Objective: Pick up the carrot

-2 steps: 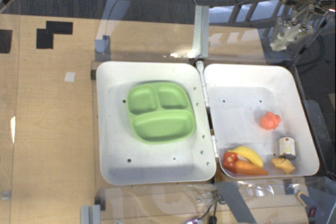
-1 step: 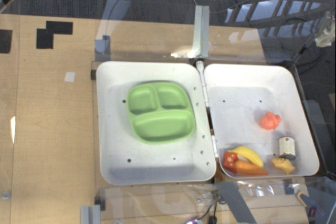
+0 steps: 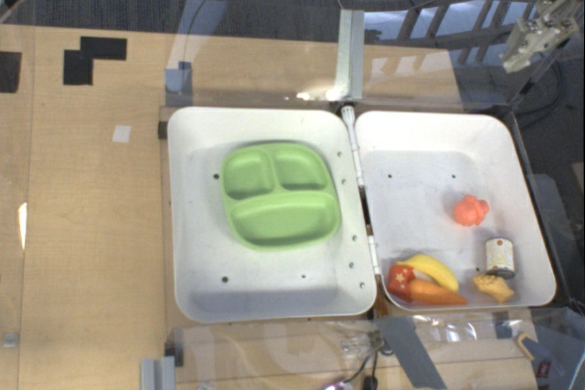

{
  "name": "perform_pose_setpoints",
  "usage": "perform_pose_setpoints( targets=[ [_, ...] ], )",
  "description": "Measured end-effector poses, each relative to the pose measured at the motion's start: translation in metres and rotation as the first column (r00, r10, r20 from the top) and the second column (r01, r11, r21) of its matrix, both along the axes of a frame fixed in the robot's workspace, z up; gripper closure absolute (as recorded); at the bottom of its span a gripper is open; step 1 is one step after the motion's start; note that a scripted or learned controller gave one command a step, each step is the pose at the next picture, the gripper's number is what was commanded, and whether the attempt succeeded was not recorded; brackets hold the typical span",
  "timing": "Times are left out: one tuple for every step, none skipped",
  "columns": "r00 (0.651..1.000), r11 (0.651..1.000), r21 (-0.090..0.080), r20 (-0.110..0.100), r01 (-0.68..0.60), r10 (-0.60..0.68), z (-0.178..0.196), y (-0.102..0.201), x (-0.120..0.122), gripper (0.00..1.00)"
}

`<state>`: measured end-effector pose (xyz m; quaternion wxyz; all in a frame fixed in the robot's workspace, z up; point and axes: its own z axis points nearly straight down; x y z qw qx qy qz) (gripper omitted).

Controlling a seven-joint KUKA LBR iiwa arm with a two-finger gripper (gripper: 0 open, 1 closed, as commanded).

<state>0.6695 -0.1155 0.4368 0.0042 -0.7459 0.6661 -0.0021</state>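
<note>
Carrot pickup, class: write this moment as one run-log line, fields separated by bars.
carrot: front of right bin, beside banana | gripper: top right, far from carrot | green plate: left bin | pick: not done

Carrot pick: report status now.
Gripper high at the far right, beyond the right bin, nothing visibly held. Carrot lies at that bin's near edge. Banana and red piece crowd against it.

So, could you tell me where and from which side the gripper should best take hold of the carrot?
Grip the carrot at its tapered right half, coming straight down. It lies flat near the right bin's front wall, with the banana and red piece crowding its thick left end. The fingers would probably fit best across its width there.
</note>
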Motion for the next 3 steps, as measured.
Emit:
perform_pose_setpoints(
  targets=[
    [0.986,0.986,0.000,0.001,0.167,-0.167,0.001,-0.049,0.000,1.00],
    [0.986,0.986,0.000,0.002,0.168,-0.168,0.001,-0.089,0.000,1.00],
    [0.960,0.960,-0.002,-0.001,-0.279,0.279,0.000,-0.018,0.000,1.00]
  ],
)
